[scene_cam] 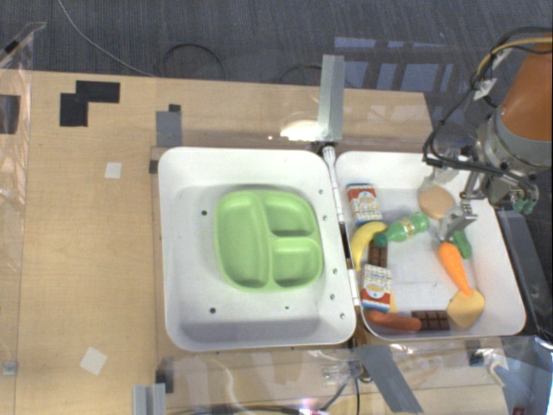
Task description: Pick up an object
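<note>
Your gripper (455,224) hangs low in the right bin (510,322), jaws too blurred to tell spread from pinched, touching the carrot (454,268) top beside the tan ball (435,201). Nothing is visibly lifted; the pick remains. Count one carrot, one banana (362,239), two cartons (365,202), one green tray (266,239) in the left bin (186,314)
</note>
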You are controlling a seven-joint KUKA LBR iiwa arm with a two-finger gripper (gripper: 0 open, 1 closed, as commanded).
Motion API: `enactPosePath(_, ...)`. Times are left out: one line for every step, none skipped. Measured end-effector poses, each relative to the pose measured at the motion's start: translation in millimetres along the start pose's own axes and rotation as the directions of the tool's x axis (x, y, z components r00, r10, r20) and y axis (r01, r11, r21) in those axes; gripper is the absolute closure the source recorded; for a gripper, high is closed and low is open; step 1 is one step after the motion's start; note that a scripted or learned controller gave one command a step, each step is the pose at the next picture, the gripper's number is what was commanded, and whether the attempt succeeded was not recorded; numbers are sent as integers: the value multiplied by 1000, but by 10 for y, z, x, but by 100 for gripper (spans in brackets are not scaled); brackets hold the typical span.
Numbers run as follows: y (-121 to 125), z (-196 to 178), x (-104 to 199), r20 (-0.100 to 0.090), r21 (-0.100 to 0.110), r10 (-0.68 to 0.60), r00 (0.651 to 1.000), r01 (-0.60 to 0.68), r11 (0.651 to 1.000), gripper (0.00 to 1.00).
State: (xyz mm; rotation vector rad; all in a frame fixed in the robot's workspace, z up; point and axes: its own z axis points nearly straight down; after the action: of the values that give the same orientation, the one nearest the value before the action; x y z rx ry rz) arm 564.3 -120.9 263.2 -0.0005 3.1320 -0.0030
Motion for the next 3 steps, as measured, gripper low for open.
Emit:
enactPosePath(-420, 1646, 304, 5, 1, -37, 999, 37, 999, 0)
enactPosePath(-403, 1542, 283, 10, 2, -44, 999, 44, 999, 100)
enactPosePath(-792, -168, -61, 10, 7, -228, 974, 228, 974, 100)
